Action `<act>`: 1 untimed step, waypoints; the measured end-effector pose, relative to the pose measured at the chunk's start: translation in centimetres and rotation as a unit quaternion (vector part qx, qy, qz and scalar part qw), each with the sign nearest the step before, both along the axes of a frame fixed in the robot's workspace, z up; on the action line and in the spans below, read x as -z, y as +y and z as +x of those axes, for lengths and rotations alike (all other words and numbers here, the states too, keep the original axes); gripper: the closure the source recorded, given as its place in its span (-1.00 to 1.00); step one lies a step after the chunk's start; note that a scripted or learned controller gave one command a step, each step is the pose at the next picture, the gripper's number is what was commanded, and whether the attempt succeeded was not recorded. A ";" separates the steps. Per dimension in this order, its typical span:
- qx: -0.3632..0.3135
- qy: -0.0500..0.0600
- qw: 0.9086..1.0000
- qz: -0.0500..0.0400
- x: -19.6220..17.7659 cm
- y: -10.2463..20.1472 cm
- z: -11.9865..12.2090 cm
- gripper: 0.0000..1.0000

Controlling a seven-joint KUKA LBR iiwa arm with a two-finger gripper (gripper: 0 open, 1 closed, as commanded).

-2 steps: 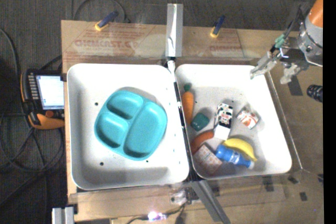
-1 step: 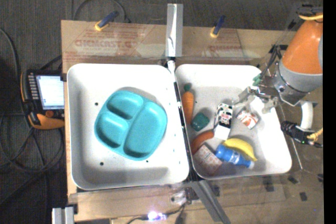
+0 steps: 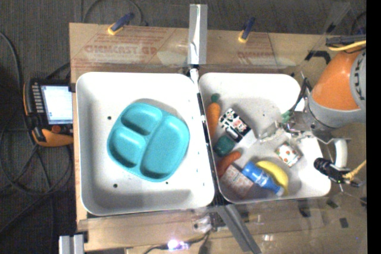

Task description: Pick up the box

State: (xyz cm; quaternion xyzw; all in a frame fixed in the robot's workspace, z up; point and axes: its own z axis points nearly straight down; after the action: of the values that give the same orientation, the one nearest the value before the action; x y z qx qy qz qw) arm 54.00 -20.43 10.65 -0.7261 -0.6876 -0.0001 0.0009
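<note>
A small black-and-white patterned box (image 3: 233, 122) lies in the right bin (image 3: 256, 83), left of centre. A small white cube-like box with red marks (image 3: 289, 155) sits further right. My gripper (image 3: 284, 128) hangs over the right part of that bin, just above the white cube and to the right of the patterned box. The grey wrist and the orange band (image 3: 336, 89) cover much of it. I see nothing held in it.
The right bin also holds an orange carrot (image 3: 213, 116), a teal cup (image 3: 225, 144), a blue bottle (image 3: 262, 178), a banana (image 3: 275, 172) and a flat packet (image 3: 238, 185). A teal divided plate (image 3: 149, 140) lies in the left bin (image 3: 89, 128).
</note>
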 end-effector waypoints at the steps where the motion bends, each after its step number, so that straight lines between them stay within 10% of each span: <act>1: 0.000 0.001 1.000 0.001 -0.8 0.1 0.0 1.00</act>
State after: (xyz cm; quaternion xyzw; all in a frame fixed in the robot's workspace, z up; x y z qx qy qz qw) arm 54.01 -20.38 11.47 -0.7259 -0.6878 -0.0002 0.0019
